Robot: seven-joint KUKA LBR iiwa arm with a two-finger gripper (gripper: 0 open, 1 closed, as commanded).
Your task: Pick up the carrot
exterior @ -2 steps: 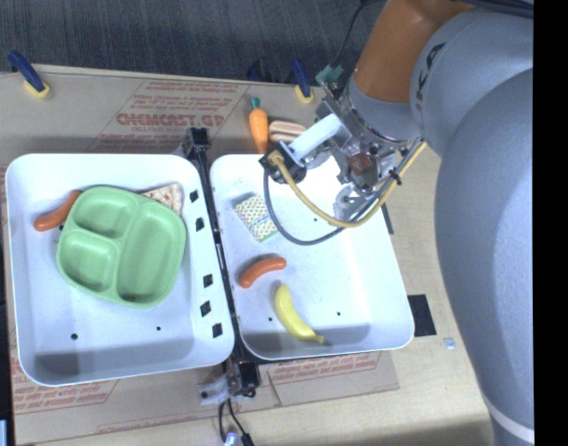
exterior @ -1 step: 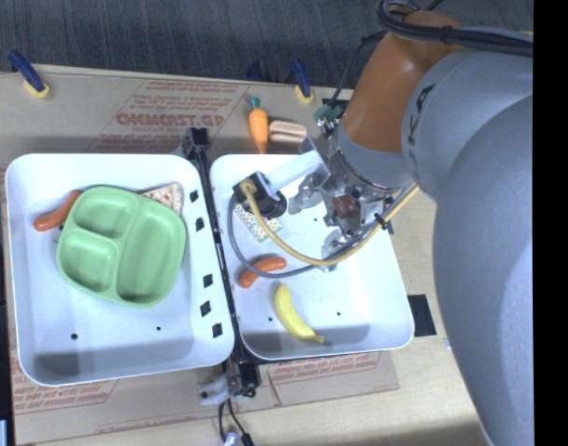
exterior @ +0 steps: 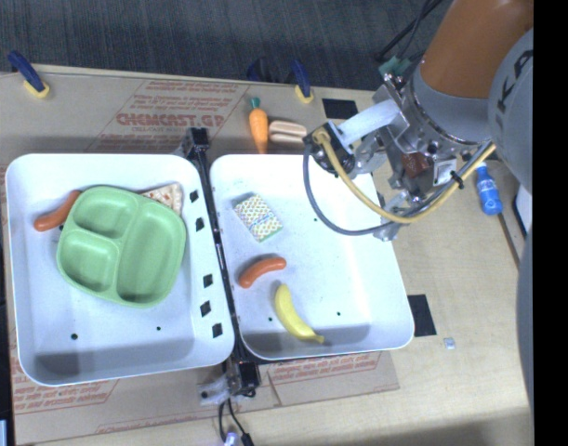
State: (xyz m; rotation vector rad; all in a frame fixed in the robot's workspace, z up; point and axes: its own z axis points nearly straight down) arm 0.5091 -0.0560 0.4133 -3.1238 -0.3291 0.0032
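The small orange plastic carrot with a green top lies outside both bins, on the printed cardboard just beyond the far rim of the right-hand shallow white bin, touching a tan bread-like roll on the side nearer the gripper. The two-finger gripper, wreathed in yellow cable, hangs over that bin's right half, well apart from the carrot, which sits up and to its left in the camera view. A sound approach probably carries the tool across the rim, aligns the jaws across the carrot's narrow width, and descends clear of the roll. The wrist is tilted, the grey arm entering from the right; whether the gripper is parted or closed cannot be told, the tip being obscured.
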